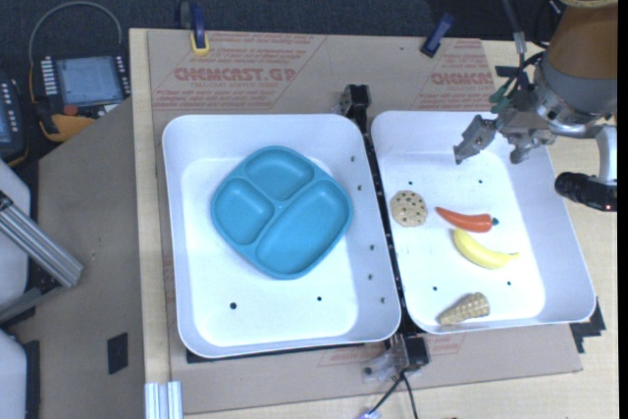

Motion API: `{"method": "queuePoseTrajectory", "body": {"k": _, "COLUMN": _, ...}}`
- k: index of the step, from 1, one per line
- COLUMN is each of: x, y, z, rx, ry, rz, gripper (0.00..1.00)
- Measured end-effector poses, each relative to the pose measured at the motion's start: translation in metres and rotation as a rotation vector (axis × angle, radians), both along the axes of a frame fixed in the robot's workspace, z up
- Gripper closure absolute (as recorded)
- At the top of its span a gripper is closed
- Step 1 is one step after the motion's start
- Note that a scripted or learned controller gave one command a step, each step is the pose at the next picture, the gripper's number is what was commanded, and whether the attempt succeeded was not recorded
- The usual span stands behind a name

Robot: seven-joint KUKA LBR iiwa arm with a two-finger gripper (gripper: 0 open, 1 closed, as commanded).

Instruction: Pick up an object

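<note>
The right bin (432, 137) holds a round tan cookie (408, 208), a red chili pepper (465, 220), a yellow banana (483, 251) and a beige waffle cone (465, 309). My gripper (494, 144) hangs over the bin's far right part, above and to the right of the chili, with its two fingers spread and nothing between them. It touches none of the objects.
The left bin (186, 152) holds a blue divided plate (282, 211). A black clamp (355, 100) sits at the far end of the seam between the bins. Bare white floor lies around the far left of the right bin.
</note>
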State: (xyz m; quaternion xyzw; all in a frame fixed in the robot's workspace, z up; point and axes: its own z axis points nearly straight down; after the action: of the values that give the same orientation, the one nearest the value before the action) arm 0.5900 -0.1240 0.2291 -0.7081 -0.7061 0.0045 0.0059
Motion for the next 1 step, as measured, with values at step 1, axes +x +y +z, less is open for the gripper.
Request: {"method": "queuePoseTrajectory", "body": {"k": 1, "x": 0.0026, "y": 0.0002, "z": 0.0074, "rx": -0.002, "ry": -0.014, "rz": 0.003, "gripper": 0.0}}
